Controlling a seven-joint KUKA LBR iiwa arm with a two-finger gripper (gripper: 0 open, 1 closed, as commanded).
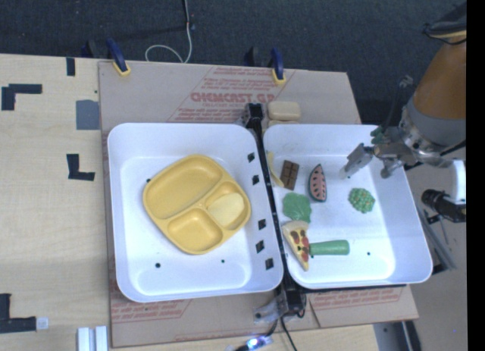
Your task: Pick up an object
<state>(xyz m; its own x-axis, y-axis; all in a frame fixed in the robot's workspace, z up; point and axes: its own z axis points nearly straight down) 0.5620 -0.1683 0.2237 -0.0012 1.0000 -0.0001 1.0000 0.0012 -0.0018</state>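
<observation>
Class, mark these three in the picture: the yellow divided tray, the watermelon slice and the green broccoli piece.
yellow divided tray (pixel 184 187), camera view, its large compartment.
watermelon slice (pixel 317 183), camera view, middle of the red flesh.
green broccoli piece (pixel 361 200), camera view, centre of its bumpy top.

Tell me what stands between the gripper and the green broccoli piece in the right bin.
Nothing visible does. The gripper sits above the right bin, just up and slightly left of the broccoli piece, with bare white floor between them. The watermelon slice lies off to the left.

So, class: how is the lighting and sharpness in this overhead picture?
Camera view: even, soft light; the yellow tray casts only a faint shadow in the left bin; mild glare on the right bin floor; small toys slightly soft; the arm blurs at the edge.
</observation>
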